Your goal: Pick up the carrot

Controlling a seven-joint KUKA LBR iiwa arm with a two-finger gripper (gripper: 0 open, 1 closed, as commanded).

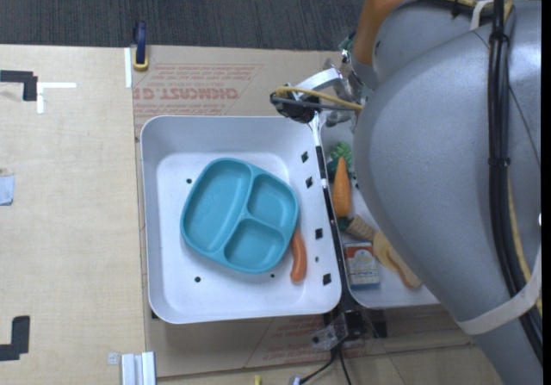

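The carrot is orange with a green leafy top. It lies lengthwise in the right bin, close to that bin's left wall. My gripper hangs over the far left corner of the right bin, a little beyond the carrot's green end. The big grey arm covers most of it and most of the right bin.
The left bin holds a blue divided plate and an orange sausage beside the plate's right edge. In the right bin, nearer than the carrot, lie a wooden-handled brush and a small printed box.
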